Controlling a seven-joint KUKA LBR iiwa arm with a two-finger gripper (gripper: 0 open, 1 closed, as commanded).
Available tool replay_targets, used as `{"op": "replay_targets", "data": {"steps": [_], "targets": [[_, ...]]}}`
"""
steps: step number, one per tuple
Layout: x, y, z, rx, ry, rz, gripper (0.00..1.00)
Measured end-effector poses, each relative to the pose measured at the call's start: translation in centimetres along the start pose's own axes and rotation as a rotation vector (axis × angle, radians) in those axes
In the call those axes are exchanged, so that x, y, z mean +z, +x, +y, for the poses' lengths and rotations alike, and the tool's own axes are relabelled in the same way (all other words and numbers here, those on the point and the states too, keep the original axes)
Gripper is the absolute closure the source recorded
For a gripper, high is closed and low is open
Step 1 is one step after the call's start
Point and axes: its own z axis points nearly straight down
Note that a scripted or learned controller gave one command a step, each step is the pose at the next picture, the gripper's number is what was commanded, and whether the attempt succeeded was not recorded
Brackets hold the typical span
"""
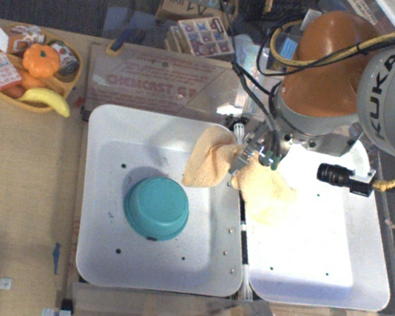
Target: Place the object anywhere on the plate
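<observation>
A tan cloth (208, 164) hangs bunched across the divider between the two bins, one flap over the left bin and the other (270, 196) over the right bin. My gripper (246, 162) is at the cloth's middle, shut on its gathered fold, just above the divider. The teal round plate (158, 208) lies in the left bin, down and to the left of the cloth, with a gap between them. The grey arm with its orange band (326, 59) reaches in from the upper right.
The left bin's rim (90, 173) and the right bin's floor (316, 256) are bare white. A yellow dish of toy fruit (28, 73) sits on the bench at far left. A cardboard sheet (157, 87) lies behind the left bin.
</observation>
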Motion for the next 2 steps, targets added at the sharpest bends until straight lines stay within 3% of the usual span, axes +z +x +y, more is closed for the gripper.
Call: {"op": "replay_targets", "data": {"steps": [1,2], "targets": [[-0.8,4.6,2.5,-0.395,-0.001,0.000,1.00],[-0.9,9.5,5.6,-0.499,-0.001,0.000,1.00]]}}
